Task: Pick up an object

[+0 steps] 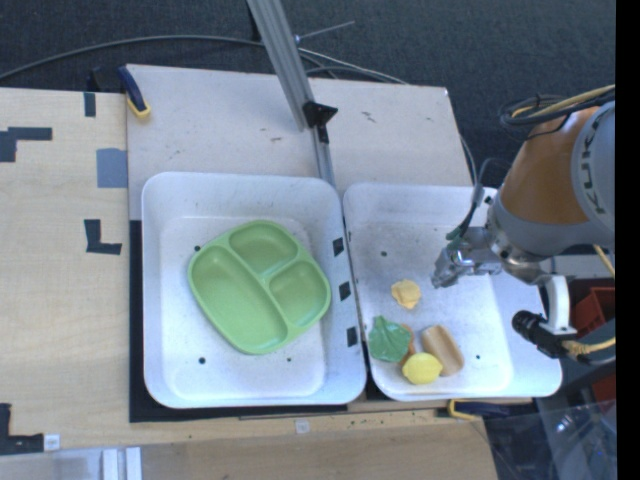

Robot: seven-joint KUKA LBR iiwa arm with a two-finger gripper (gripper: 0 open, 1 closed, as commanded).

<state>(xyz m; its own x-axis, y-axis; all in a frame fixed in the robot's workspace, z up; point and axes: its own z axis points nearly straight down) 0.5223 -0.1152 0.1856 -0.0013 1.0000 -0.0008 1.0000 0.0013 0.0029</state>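
Four small objects lie in the right bin, grouped toward its near edge. Nearest the camera is a yellow lemon-shaped piece, rounded, with no clear long axis. Touching it at about 1 o'clock is a tan hot-dog-shaped piece; its long axis runs from 11 o'clock to 5 o'clock. At 9 to 10 o'clock from the lemon piece lies a green leafy piece, flat on the bin floor. Farther in, at 12 o'clock from the lemon piece, sits a small pale-yellow lump, apart from the other three.

Gripper is positioned at about 2 o'clock from the pale-yellow lump, just beside it. Contact with the lump cannot be confirmed. Whether the claw is spread or closed cannot be told from this view. No object is visible between its tips.

Left bin holds a green three-compartment plate, its long axis running from 10 o'clock to 4 o'clock.

Beyond both bins, a grey metal post crosses the bench.
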